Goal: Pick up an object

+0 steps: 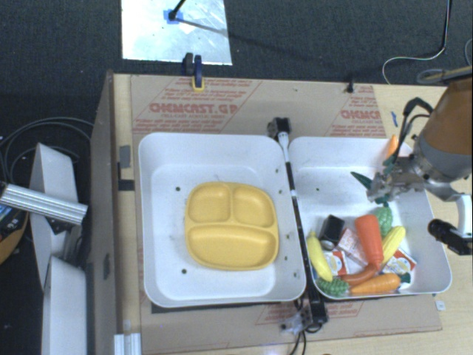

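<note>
My gripper (381, 188) hangs over the right bin (325, 170), near its right side, just above a pile of toy food. The pile lies in the bin's front half. It includes an upright orange carrot (369, 239), a second carrot (377, 284) lying along the front wall, a yellow banana (318, 257), a small black block (332, 230), a yellow corn cob (393, 241), a green vegetable (383, 217) and green peas (333, 287). The green vegetable sits directly below the gripper. Nothing visibly hangs from the gripper.
A yellow divided plate (231, 224) lies in the middle of the left bin (162, 161). The grey and orange arm (449, 135) comes in over the right bin's right wall. A black clamp (281, 128) sits where the two bins meet at the back.
</note>
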Robot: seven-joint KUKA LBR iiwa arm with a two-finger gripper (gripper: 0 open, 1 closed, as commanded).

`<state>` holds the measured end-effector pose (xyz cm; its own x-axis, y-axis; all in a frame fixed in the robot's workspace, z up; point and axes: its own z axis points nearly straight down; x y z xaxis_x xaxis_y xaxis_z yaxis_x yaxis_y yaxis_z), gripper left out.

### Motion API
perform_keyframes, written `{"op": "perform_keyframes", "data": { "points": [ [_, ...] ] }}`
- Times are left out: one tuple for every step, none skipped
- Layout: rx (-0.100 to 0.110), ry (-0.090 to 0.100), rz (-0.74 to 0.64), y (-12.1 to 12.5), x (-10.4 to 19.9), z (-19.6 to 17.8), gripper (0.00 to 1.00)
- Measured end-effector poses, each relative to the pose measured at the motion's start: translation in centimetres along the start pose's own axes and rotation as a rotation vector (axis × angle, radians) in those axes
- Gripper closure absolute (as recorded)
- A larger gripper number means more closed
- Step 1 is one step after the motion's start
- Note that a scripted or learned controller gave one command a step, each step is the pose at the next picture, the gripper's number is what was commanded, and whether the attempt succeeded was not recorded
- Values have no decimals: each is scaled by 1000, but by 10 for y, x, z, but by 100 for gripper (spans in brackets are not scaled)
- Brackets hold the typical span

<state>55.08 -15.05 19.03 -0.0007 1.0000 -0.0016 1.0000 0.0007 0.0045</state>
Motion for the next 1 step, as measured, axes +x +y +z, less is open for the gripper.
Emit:
{"op": "perform_keyframes", "data": {
  "points": [
    [3,1,-3,22,58,-12,100]
  ]
}}
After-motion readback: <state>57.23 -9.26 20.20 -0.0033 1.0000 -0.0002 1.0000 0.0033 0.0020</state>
